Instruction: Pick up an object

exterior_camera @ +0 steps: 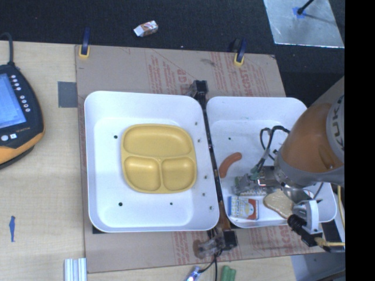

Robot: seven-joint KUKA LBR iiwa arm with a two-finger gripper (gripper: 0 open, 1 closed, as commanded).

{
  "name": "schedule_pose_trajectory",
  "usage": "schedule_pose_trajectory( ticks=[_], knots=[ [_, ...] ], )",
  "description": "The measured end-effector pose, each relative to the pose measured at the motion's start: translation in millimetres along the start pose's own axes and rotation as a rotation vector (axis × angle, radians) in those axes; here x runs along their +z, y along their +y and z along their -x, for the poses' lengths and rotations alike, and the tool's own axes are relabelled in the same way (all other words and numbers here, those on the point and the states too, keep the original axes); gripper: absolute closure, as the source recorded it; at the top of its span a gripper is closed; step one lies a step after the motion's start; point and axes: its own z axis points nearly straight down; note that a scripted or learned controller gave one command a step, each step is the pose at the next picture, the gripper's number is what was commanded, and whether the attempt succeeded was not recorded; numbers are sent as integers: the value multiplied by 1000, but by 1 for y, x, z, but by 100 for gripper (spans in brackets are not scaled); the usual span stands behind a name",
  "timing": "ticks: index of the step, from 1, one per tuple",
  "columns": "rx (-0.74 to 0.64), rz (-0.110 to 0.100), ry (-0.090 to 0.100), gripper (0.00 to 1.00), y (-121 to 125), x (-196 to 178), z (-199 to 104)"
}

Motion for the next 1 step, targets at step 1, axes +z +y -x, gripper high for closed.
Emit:
schedule_pose_trajectory(
  ticks=[1],
  knots=[
    [-3, -1, -1, 100, 0, -10, 1]
  ],
)
